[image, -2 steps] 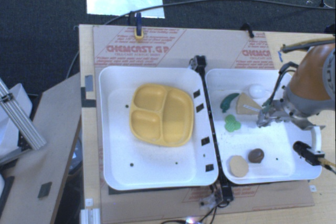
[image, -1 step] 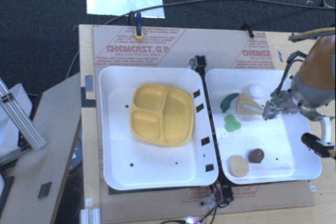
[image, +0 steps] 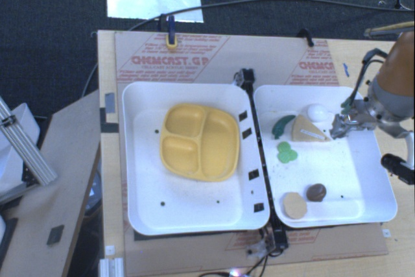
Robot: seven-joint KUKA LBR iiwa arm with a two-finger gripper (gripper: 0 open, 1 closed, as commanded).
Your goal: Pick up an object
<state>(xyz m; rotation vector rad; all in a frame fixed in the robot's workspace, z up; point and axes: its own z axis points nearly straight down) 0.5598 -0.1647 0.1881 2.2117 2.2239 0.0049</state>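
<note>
Two smooth white plastic bins (image: 139, 159) sit on a board still wearing printed protective paper (image: 194, 58). A matt yellow plastic divided plate (image: 200, 141) lies in one; at 3 o'clock, the arm's gripper (image: 342, 125) shows bare, dull metal.

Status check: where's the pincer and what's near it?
Pincer low in right bin, nothing seen held. Tan wedge right beside it. White ball and green piece crowd the wedge.
</note>
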